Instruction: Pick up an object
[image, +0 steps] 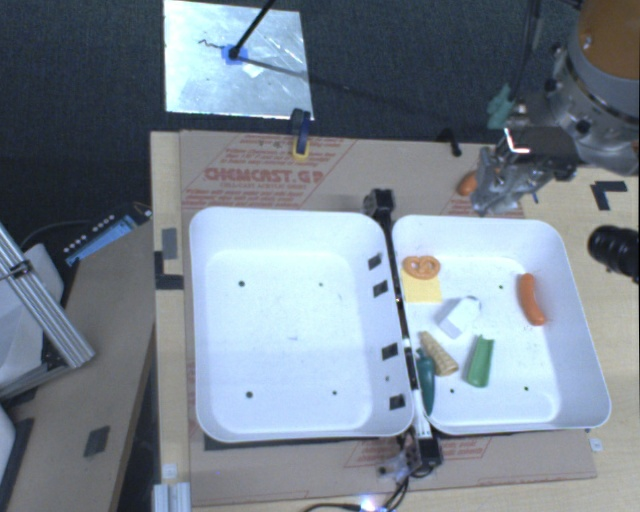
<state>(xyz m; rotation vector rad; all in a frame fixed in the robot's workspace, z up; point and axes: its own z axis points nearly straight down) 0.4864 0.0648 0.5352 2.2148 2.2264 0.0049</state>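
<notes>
Bench (120, 300): tan surface carrying a printed cardboard sheet (262, 172), on which two shallow white bins sit side by side, touching along a black clipped seam.

Left bin (215, 240): white floor marked by a few small dark dots.

Right bin (570, 290): holds every loose object listed below.

Dark green piece (427, 383): slim, lying along the right bin's left wall near its near-left corner.

Green block (479, 361): short and upright-looking (slightly tilted), near the near edge, just right of the tan piece.

Tan ridged piece (438, 352): wedge-shaped, touching or nearly touching the dark green piece; which one cannot be told.

White block (455, 316): angular, near the bin's middle, between the yellow block and the green block.

Yellow block (421, 289): flat and square, close to the left wall.

Pretzel (421, 267): orange-brown, resting at the far edge of the yellow block, touching it.

Orange sausage (532, 298): elongated, lying near the right wall, well apart from the other objects.

Gripper (500, 190): above the cardboard just beyond the right bin's far edge, outside the bin; whether its fingers are apart or together cannot be told (the metal parts blur together).

Orange item (467, 184): small and rounded, just beside the gripper's left side; contact unclear.

Arm (600, 70): grey, entering from the far right corner.
</notes>
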